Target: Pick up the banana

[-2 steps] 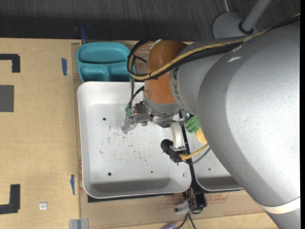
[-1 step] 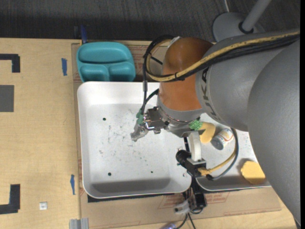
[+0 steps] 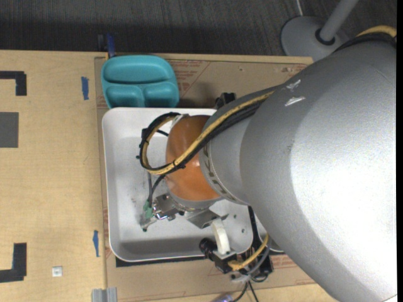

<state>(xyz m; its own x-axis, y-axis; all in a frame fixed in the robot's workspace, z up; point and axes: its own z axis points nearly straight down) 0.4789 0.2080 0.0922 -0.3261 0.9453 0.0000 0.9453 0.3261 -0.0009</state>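
Plainly, the biggest risk starts with what sits closest to the camera: the grey arm [image 3: 315,162] swells across the right and middle of the view and covers most of the white bin [image 3: 119,187]. Under it comes the orange band [image 3: 186,162], with a black-and-yellow cable [image 3: 151,156] looping off its left side. Lower again, the gripper [image 3: 156,214] hangs close over the bin floor, towards the bin's near left part. Whether the claw is wide, narrow or closed on something I cannot tell, as the wrist hides its working end.

Where the banana lies I cannot tell either. If it is in this bin, it must be under the arm or the wrist, since the bare floor along the left and near walls carries no yellow fruit. So I cannot judge how it sits relative to the claw.

From here a grasp could easily close on nothing, or strike the bin floor, because the descent looks nearly spent. The loose cable could also snag on the bin rim if the wrist turns.

Farther off, a teal divided tray [image 3: 140,80] stands just beyond the bin's far wall on the cardboard-covered bench [image 3: 50,168], well apart from the gripper.
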